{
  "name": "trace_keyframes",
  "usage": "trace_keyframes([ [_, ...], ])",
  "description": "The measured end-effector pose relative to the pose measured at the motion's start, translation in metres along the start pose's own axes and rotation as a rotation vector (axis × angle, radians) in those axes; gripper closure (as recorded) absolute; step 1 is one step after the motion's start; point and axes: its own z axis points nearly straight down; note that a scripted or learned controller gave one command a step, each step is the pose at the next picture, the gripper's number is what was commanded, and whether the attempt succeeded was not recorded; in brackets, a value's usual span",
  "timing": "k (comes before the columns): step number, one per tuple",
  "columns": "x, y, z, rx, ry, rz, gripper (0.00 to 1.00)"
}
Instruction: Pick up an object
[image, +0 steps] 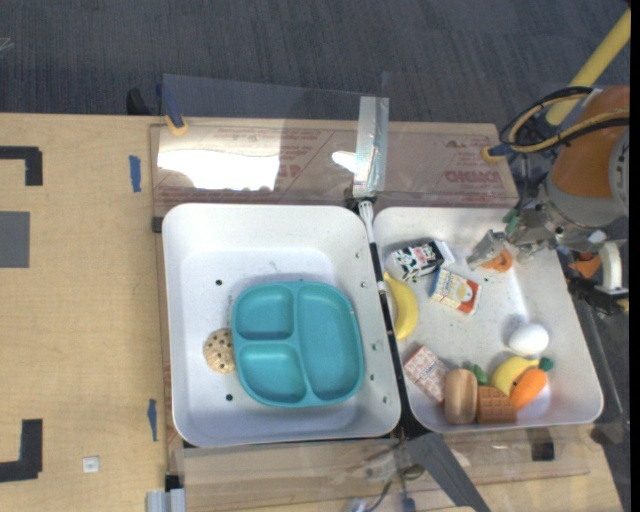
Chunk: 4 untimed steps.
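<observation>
My gripper (492, 249) hangs over the back right part of the right bin (578, 330), reaching in from the right. A small orange object (501, 262) lies right at its tip; whether it is held is hidden. Just left of it are a black-and-white milk carton (416, 259) and a small juice box (455, 291). A banana (403, 306) lies along the bin's left wall. A white egg (527, 338), a lemon (510, 372), a carrot (532, 384), a bread roll (460, 394), a waffle (494, 403) and a pink packet (425, 372) crowd the front.
The left bin (190, 250) holds a teal divided plate (297, 341) with a cookie (219, 350) beside its left edge. A clear panel (270, 150) and a metal post (370, 150) stand behind the bins. Yellow and black cables (545, 115) loop near the arm.
</observation>
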Motion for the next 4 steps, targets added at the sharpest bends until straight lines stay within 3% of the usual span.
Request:
trace_keyframes([
  [1, -0.004, 0.002, 0.022, 0.003, 0.008, -0.036, 0.00],
  [2, -0.005, 0.004, 0.009, -0.001, 0.001, -0.037, 1.00],
  [3, -0.012, 0.027, -0.023, 0.001, -0.001, -0.253, 1.00],
  [4, 0.023, 0.031, -0.072, 0.000, 0.000, 0.054, 1.00],
])
